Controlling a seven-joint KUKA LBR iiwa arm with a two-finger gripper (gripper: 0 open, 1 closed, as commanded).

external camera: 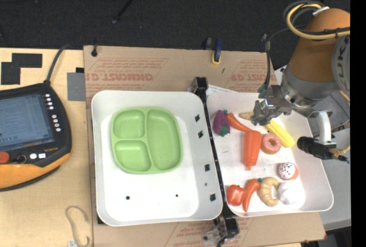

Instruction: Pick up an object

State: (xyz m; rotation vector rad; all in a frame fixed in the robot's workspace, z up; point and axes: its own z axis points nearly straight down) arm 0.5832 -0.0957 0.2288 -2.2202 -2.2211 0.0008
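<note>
My gripper (260,114) hangs low over the upper middle of the right bin (320,183). Just below and to its right lies a yellow corn cob (280,133). A red chili (235,123) and a purple eggplant (220,122) lie to its left. An orange carrot (251,148) and a pink donut (270,144) rest below it. Nearer the front lie a white-and-red ball (287,170), a croissant (267,191) and a red pepper (242,194). The wrist hides whatever is directly under the gripper.
The left bin (108,194) holds a green divided plate (146,140). A black divider (209,148) runs between the bins. A teach pendant (31,134) lies on the bench at far left. The arm's grey and orange body (314,57) looms over the right bin's back right corner.
</note>
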